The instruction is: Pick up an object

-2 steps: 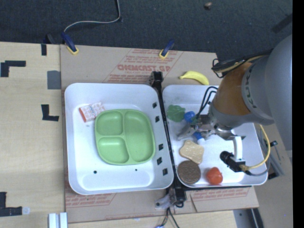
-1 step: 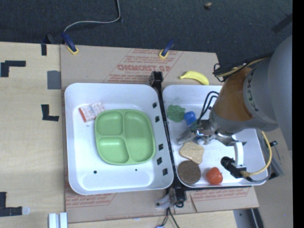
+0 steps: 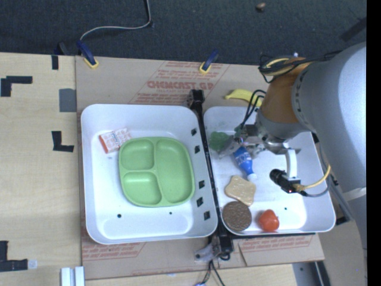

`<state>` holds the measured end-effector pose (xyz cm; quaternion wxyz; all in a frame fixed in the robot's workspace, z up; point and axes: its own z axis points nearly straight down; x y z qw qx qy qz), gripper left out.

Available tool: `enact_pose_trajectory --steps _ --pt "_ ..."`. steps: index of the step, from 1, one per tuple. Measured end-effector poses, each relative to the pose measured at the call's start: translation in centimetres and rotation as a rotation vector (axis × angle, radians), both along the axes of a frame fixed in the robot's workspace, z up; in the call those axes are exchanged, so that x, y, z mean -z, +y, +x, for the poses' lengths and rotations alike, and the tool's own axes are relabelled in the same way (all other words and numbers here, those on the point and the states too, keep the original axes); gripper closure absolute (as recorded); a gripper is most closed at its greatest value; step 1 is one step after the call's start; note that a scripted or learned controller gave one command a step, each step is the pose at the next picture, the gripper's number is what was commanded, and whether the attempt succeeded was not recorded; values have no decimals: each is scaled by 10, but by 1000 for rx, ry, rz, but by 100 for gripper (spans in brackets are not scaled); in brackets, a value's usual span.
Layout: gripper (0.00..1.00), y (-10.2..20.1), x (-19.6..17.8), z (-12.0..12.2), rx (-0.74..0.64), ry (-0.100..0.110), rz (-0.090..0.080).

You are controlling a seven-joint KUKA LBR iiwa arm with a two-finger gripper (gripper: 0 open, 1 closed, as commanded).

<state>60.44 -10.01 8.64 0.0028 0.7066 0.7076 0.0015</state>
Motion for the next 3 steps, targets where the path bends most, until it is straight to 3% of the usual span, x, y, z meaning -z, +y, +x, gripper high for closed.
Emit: enact_pose_trajectory --steps 1,2,3 --pt "0 -11 0 -28 1 1 0" --pt "0 -10 -1 -32 1 -2 -2" --pt "100 -10 -10 -33 2 -1 -3"
